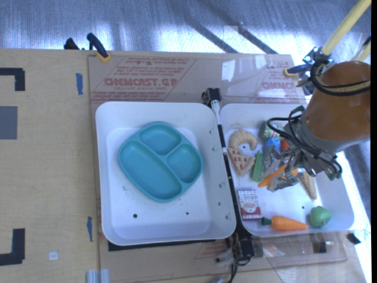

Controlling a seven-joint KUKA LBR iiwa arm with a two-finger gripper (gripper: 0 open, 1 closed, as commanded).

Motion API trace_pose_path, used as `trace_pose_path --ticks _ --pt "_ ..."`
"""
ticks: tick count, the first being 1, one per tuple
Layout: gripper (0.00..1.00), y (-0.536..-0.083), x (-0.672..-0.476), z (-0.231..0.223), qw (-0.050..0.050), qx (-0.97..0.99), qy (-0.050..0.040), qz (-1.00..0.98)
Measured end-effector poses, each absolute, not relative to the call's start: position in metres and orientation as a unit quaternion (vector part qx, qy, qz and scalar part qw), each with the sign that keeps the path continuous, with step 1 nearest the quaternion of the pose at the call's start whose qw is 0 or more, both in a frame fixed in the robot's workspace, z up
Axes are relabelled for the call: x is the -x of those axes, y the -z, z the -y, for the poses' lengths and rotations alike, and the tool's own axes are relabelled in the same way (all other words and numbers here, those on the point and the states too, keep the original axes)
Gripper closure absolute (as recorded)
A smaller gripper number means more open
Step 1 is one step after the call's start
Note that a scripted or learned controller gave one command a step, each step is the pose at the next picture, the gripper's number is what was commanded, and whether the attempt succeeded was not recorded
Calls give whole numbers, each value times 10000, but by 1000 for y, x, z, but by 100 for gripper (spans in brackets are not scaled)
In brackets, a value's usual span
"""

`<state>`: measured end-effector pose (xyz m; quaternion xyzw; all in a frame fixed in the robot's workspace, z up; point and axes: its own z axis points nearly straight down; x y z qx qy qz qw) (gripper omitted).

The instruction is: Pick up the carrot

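Carrot: lay in the right bin, at six o'clock from the end effector, apart.
End effector grip: could not be told.

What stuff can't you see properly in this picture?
- Tool, camera view: the arm's orange wrist hides its top; whether it is open or shut is unclear.
- Toys under the tool: a blurred jumble, partly covered.
- Small red box: print too small to read.
- Carrot lies in plain sight.

Carrot lies at R bin's 6 o'clock edge; gripper hovers mid-bin, w/ teal plate in L bin.
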<state>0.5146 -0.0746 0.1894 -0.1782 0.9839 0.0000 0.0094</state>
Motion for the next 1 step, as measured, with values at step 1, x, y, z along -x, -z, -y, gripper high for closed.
trace_pose_path --ticks 1 --pt "100 -220 -502 11 77 1439 -14 -9896"
